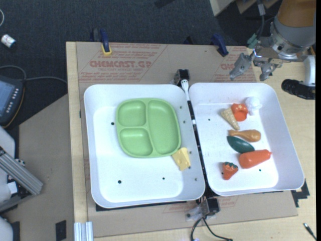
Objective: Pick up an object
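The two white bins lay nearest the camera, side by side: the right bin (pixel 286 149) sat just below the gripper (pixel 253 67), and the left bin (pixel 100 174) sat well off to its left and lower. The left bin held a green divided plate (pixel 149 128), with a small yellow piece (pixel 182 158) touching the plate's lower right corner. The right bin held the candidate objects, clustered below the gripper: an orange carrot-like piece (pixel 255 158), a dark green piece (pixel 239 144) just above it, a tan piece (pixel 246 134), a cream cone (pixel 229 117), a small orange-red piece (pixel 239 112) beside a white piece (pixel 253 103), and a small red strawberry-like piece (pixel 229 170) farthest from the gripper. The gripper hung above the far rim of the right bin, fingers spread apart and empty, touching nothing. The step in hand appeared to be the approach; no grasp had begun. The next move would likely call for travel over one object, descent with fingers straddling it, then closure.
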Motion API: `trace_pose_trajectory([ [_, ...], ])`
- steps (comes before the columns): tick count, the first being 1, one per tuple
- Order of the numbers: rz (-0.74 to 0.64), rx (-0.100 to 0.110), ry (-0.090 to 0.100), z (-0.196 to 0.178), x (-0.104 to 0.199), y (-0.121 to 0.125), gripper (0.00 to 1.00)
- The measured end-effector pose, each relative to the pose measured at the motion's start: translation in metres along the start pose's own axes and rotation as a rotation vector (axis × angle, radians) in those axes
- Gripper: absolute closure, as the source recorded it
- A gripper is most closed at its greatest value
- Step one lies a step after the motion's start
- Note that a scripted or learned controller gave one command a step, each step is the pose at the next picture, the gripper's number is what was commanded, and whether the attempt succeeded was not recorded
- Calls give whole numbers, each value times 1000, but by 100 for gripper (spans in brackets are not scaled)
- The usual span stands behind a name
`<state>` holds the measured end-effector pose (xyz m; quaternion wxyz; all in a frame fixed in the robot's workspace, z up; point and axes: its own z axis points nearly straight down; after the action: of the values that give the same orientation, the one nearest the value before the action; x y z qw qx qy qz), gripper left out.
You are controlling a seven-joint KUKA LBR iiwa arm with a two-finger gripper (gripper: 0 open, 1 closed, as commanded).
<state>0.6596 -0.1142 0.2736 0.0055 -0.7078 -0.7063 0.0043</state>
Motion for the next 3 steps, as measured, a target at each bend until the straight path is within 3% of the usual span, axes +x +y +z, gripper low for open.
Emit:
trace_pose_trajectory([
  [1,-2,-13,-2,-8,0,2,0],
  [3,-1,-7,-1,90,-13,-1,0],
])
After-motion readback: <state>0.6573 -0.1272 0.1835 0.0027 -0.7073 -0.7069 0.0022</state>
